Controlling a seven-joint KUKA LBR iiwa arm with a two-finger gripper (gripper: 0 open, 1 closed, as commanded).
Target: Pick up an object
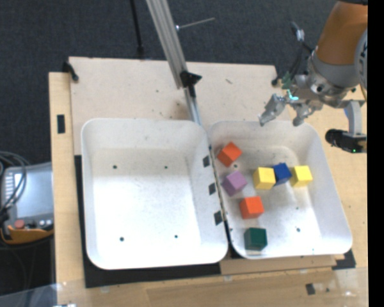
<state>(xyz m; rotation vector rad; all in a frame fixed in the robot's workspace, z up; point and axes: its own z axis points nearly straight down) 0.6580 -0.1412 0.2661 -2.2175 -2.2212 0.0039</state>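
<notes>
The right bin (326, 197) holds several small cubes: an orange one (229, 153), a purple one (234, 182), a yellow one (264, 177), a blue one (281, 172), another yellow one (301, 175), an orange-red one (251, 206) and a dark green one (256, 238). My gripper (283, 116) hangs above the bin's far rim, well clear of the cubes. Its fingers (269, 115) are spread apart with nothing between them.
The left bin (93, 190) sits beside the right one. A slanted metal pole (169, 37) runs down to the bins' shared edge. A control pendant (25, 203) lies off the bench at the left.
</notes>
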